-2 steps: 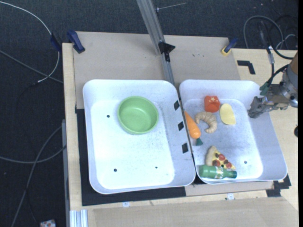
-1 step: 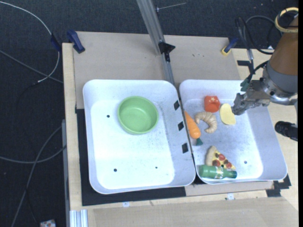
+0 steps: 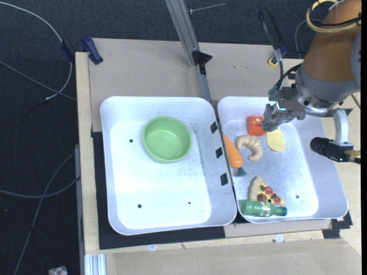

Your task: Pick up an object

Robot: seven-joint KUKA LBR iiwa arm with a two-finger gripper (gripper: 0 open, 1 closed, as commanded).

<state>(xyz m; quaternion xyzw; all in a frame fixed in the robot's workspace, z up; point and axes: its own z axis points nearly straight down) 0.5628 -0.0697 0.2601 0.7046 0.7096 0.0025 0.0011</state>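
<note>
The gripper [image 3: 274, 119] hid part of a red object [image 3: 255, 125] and a yellow piece [image 3: 276, 141] just beneath it; whether its fingers were apart or holding anything, I could not tell.

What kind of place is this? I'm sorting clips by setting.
Likely a robotics lab bench: a robot arm over two white bins holding toy food such as a carrot, with loose cables on dark carpet.
</note>
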